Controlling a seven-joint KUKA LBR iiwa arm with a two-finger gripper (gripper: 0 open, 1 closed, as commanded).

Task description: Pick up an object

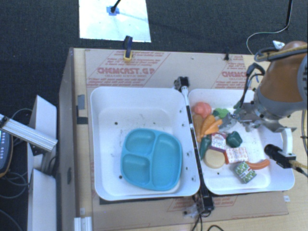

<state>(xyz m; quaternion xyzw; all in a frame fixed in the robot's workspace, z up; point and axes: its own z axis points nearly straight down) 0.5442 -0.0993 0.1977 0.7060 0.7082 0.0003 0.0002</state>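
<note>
The right bin [279, 179] holds several toy foods. A salmon-coloured ball [202, 109] lies at its far left, with an orange carrot [210, 124] and a light green piece [222, 113] beside it. Nearer the middle are a dark green pepper [234, 139], a small white carton [237, 154] and a purple and cream slice [214, 157]. Toward the front lie a green box [245, 173] and an orange-red sausage [260, 164]. My gripper [237, 118] hangs low over the far part of this bin, just right of the light green piece and above the pepper. Nothing shows in its grasp.
The left bin [108, 105] holds a blue divided plate [151, 158]. A black clamp bar [190, 119] runs along the wall between the two bins. A black cylinder [277, 156] juts in at the right bin's right side. The arm's orange band [285, 76] looms over the bin's far right corner.
</note>
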